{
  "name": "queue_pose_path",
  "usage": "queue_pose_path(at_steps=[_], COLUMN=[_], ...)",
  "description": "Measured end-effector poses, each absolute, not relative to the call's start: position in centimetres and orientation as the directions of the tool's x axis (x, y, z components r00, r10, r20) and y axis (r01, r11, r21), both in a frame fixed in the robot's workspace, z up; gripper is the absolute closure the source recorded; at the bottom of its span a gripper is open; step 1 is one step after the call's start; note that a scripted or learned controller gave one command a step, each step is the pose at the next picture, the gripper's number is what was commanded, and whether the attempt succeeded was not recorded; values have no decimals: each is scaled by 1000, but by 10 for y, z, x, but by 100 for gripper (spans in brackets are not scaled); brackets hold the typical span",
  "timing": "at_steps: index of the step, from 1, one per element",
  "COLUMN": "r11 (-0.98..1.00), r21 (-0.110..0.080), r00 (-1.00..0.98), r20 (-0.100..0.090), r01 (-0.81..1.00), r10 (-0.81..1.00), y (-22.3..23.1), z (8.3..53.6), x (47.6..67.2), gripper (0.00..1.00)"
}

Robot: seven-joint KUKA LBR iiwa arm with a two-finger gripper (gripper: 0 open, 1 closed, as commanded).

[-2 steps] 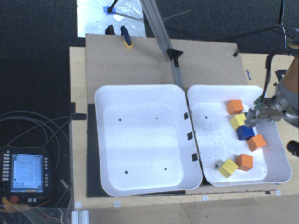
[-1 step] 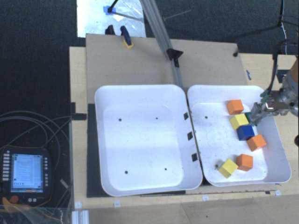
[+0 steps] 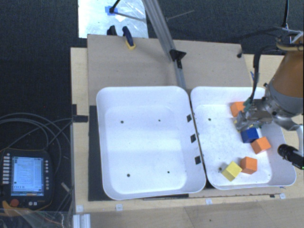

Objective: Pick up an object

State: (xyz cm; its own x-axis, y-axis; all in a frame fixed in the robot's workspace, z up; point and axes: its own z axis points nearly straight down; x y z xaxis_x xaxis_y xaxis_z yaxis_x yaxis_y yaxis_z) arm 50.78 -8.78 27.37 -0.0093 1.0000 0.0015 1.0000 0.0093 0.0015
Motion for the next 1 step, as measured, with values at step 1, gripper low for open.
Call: queue_pose_path(at_steps=[1], r11=[11], r21=[1], r00=[-11], r20=[2], r01=[1000], r10=[1000], y=[-34], z=[274], x=[499], gripper=[100])
